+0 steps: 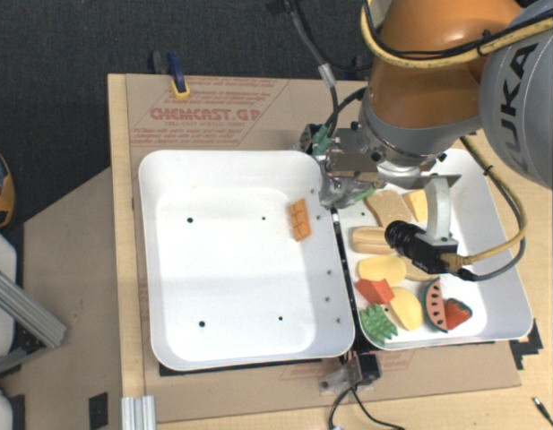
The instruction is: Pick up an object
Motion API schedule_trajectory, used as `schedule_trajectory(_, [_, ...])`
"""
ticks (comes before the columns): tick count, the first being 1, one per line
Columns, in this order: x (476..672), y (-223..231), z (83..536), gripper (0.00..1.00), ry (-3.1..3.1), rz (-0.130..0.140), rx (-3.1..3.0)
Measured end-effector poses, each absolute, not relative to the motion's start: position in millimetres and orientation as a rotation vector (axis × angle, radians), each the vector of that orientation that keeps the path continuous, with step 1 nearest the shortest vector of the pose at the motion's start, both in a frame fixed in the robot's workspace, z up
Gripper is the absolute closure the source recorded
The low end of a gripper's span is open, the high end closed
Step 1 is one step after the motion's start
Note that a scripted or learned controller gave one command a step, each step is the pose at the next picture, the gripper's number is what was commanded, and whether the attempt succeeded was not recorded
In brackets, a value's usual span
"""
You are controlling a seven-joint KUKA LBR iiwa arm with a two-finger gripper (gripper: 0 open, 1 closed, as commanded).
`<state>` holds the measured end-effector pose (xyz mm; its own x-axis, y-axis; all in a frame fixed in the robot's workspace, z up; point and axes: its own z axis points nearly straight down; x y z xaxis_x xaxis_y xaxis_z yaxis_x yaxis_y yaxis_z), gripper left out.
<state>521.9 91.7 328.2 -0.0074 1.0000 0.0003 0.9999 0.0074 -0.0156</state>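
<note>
**Gripper at the divide between bins, toy food just below it**

From my remote seat I saw the grey arm with its orange band reaching in from the right, its two-finger gripper [341, 189] low over the seam where the two shallow white bins met. The wrist body blocked my line to the tips — I could not tell whether the tool was released, clenched or grasping anything, and I saw nothing clearly held.

The left white bin [168, 240] carried one item, a small orange waffle-textured block [299, 219], lying close to its right wall with its long axis running roughly top to bottom of the view. That block lay just to the left of and slightly below the gripper, near but apart.

The right white bin [509, 307] held the rest, crowded together: a tan bread-slice shape [388, 209], a pale sausage-like roll [369, 238], a yellow rounded piece [382, 268], a red chunk [375, 290], a green leafy piece [378, 321] and a watermelon slice [444, 310]. These lay below and to the right of the tool — part of them under the arm's black cable fitting [418, 245].

I judged the orange block the cleaner target: isolated, nearest, needing only a short move leftward with the fingers set across its narrow width.
</note>
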Motion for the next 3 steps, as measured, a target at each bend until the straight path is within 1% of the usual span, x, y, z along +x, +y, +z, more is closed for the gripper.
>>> schedule_trajectory(1, [528.0, 13.6, 289.4, 1.0, -2.211, 0.01, -2.229])
schedule_trajectory(2, [513.2, 46.5, 530.2, 1.0, -2.234, -0.028, -2.228])
schedule_trajectory(3, [505.1, 108.6, 393.4, 1.0, -2.222, 0.018, -2.208])
